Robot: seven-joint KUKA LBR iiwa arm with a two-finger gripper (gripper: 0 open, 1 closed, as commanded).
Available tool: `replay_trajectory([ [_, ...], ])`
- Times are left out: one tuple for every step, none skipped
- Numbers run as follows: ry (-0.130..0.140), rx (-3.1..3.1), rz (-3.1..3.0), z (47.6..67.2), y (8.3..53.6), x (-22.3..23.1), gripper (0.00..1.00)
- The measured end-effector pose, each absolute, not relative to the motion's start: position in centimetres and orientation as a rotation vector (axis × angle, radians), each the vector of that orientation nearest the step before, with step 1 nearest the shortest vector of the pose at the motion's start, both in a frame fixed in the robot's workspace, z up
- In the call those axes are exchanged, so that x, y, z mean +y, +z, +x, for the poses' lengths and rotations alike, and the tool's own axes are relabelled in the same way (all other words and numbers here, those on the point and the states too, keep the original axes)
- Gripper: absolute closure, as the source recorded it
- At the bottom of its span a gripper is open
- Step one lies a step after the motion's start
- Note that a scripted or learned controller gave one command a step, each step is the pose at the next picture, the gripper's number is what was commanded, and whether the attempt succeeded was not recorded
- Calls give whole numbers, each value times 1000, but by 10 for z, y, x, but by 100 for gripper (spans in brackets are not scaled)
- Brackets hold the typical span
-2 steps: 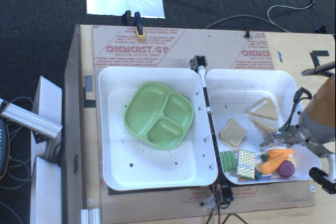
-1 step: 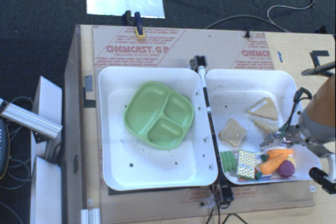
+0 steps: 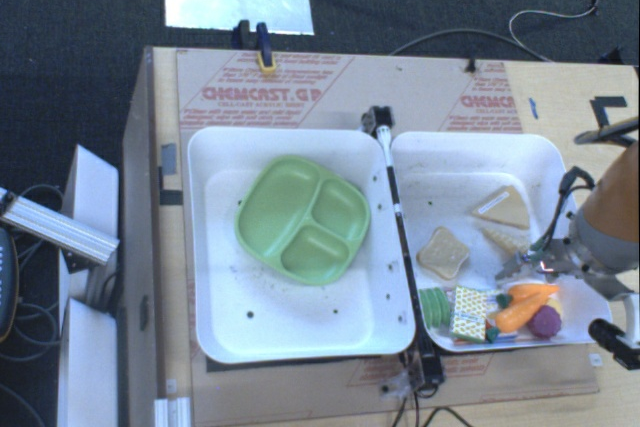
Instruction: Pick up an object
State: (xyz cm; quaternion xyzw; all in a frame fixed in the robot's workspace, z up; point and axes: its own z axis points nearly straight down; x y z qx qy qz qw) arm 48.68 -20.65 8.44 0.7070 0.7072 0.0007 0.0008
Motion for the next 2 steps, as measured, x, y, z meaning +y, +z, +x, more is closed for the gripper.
replay_trajectory([
  [2,2220,2220,487,84,-206,0],
  [5,2220,2217,488,95,-207,100],
])
